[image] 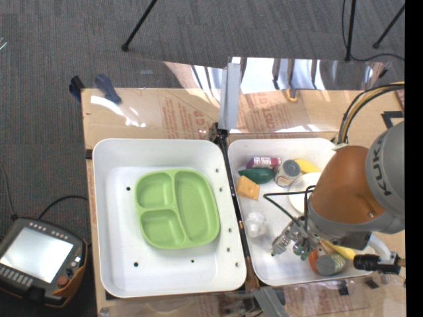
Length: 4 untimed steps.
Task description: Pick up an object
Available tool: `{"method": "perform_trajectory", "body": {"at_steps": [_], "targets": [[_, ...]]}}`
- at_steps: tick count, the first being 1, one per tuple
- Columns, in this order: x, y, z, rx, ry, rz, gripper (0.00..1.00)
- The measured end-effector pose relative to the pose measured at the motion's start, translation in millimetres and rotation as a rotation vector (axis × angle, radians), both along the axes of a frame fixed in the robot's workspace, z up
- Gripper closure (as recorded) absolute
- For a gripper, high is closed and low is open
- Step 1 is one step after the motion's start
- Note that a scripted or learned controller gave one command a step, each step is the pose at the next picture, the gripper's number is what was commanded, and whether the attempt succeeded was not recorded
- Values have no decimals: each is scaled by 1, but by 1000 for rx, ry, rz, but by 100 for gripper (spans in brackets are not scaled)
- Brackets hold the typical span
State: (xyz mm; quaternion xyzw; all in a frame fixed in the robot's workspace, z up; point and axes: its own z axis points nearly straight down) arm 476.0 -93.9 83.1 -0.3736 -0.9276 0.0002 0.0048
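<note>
The metal two-finger gripper [283, 243] hangs low over the right shallow white plastic bin [277, 276], and I cannot tell if it is clenched or released. Far to its left lies the light green three-compartment plastic tray [177, 208] in the left bin. Just left of the gripper sits a small clear crumpled plastic object [255, 226]; up and left is a yellow wedge-shaped sponge [248, 187].

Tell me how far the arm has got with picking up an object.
Nothing looks picked yet. The hand is low in the right bin, beside a clear object, with nothing visibly between its fingers. The green divided plate lies in the left bin. Grasping and lifting remain.
</note>
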Motion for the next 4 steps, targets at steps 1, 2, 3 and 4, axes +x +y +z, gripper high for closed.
{"method": "perform_trajectory", "body": {"at_steps": [1, 2, 3, 4], "targets": [[104, 3, 1, -4, -3, -135, 100], [161, -46, 58, -5, -13, -166, 100], [160, -42, 39, -5, -5, -313, 100], [167, -44, 0, -8, -1, -639, 100]]}}
